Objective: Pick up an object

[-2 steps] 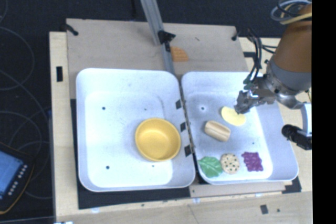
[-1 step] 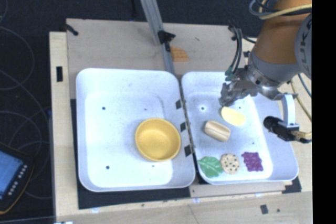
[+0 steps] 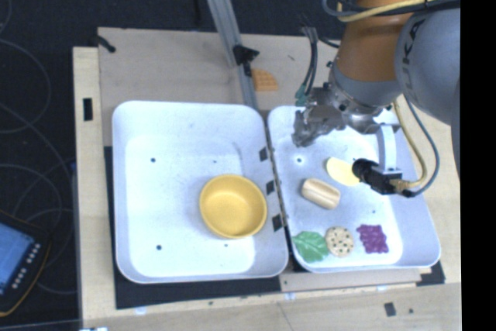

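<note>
— Where is the pincer (image 3: 308, 129)?

— Over the right bin (image 3: 411, 240), at its far-left corner, up-left of the tan roll (image 3: 320, 193); whether it is wide or narrow, I cannot tell.

— What surrounds the roll?

— A pale yellow piece (image 3: 339, 170) just behind it; green leaf (image 3: 310, 245), cookie (image 3: 339, 241) and purple grapes (image 3: 373, 238) in front; a yellow bowl (image 3: 232, 205) to its left, in the left bin (image 3: 147, 167).

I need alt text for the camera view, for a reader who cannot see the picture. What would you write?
A grey and orange robot arm reaches from the right, its gripper over the far end of the right white bin, which holds a tan cylinder, a pale yellow piece, a green leaf, a cookie and purple grapes. The left white bin holds a yellow bowl.
</note>
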Robot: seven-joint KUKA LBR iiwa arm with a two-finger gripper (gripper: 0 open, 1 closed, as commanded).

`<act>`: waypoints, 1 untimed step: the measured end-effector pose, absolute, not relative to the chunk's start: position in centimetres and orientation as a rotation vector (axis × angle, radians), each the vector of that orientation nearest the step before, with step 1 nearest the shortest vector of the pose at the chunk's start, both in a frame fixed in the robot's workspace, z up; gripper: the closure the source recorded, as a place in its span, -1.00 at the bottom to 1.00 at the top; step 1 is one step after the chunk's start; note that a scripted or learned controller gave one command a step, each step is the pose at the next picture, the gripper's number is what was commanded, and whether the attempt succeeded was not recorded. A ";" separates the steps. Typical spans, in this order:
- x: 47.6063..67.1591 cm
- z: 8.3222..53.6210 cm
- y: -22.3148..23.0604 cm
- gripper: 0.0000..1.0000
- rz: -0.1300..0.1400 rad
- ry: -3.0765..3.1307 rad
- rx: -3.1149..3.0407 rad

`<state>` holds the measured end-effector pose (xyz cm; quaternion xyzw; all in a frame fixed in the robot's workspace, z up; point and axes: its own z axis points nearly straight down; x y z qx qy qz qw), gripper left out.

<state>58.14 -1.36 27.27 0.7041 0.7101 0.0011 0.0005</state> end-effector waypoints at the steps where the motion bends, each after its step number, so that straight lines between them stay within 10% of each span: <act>1: 59.3 27.2 3.0 1.00 0.002 2.228 2.214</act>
